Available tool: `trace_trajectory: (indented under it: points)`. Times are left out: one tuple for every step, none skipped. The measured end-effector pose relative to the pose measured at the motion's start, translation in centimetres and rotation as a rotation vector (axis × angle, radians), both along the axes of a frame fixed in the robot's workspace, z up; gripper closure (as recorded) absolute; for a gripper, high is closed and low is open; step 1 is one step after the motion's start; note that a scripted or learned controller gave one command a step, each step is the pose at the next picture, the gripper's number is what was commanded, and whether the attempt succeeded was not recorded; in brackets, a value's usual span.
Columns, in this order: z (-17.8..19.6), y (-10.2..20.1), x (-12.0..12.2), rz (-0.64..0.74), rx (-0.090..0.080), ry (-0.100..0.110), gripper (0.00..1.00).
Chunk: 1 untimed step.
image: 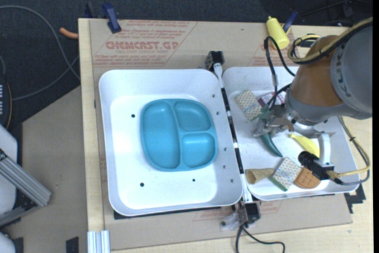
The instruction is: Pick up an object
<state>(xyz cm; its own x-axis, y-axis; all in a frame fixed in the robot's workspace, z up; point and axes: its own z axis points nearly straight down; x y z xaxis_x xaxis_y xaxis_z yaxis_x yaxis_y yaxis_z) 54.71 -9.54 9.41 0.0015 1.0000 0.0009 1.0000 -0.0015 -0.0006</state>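
Observation:
My gripper (267, 125) is low in the right bin (254, 81), close to its left wall. Right below it lies a slim teal object (273, 143), and the gripper seems to touch its upper end. A patterned packet (249, 102) lies just behind the gripper. To the right of the teal object is a yellow banana-like piece (304, 142). Toward the front of the bin are a checkered pad (286, 172), a brown waffle-like piece (304, 178) and a tan wedge (258, 175).
The left bin (118, 127) holds a blue divided plate (177, 133) in its middle. The grey and orange arm (331, 77) covers the back right part of the right bin. Cables run over that bin's back rim.

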Motion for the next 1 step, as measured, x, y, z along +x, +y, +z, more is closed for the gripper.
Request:
trace_trajectory:
  points:
    - [9.09, 6.26, 3.05, 0.003, 0.0, -0.002, 1.0]
